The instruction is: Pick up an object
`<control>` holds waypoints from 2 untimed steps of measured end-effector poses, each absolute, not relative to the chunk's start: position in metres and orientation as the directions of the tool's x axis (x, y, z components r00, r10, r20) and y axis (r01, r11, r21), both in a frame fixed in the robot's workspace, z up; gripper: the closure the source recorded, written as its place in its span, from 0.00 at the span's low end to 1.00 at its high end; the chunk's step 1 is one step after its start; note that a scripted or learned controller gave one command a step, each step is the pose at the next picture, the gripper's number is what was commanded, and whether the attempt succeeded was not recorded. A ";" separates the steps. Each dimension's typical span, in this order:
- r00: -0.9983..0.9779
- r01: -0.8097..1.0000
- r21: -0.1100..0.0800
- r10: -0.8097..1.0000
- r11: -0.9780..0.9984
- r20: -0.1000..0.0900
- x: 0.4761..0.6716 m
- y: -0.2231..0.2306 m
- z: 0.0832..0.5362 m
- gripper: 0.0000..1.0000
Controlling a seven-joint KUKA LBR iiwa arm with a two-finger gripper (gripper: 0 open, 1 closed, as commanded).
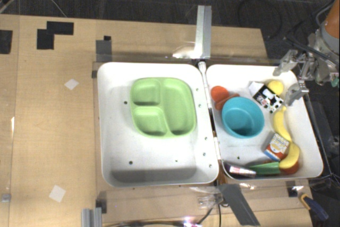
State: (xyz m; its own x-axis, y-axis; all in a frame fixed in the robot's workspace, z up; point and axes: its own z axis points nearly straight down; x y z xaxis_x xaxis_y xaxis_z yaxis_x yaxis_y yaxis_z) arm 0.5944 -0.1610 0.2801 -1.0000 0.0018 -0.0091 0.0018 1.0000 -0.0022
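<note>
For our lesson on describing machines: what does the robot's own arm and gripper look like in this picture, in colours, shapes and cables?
The arm enters at the right edge: a grey body with an orange band above the wrist. Below it sits the two-finger gripper, a pale grey metal assembly of angular brackets and thin finger parts. Thin dark cables run along the wrist. A small teal-green spot shows at its right side. Finer markings are too small to make out.

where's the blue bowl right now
The blue bowl sits in the right bin, near its left wall, between the orange object and the banana.
</note>
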 end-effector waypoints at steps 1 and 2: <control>-0.998 0.054 -0.004 0.054 0.999 -0.019 0.603 -0.204 0.128 0.00; -0.984 0.164 -0.003 0.163 0.986 -0.073 0.584 -0.204 0.113 0.00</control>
State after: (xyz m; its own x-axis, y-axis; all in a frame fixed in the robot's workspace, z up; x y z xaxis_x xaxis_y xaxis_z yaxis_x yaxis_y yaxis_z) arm 0.5841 -0.2036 0.1127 -0.9839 0.1634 -0.0729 0.1641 0.9864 -0.0030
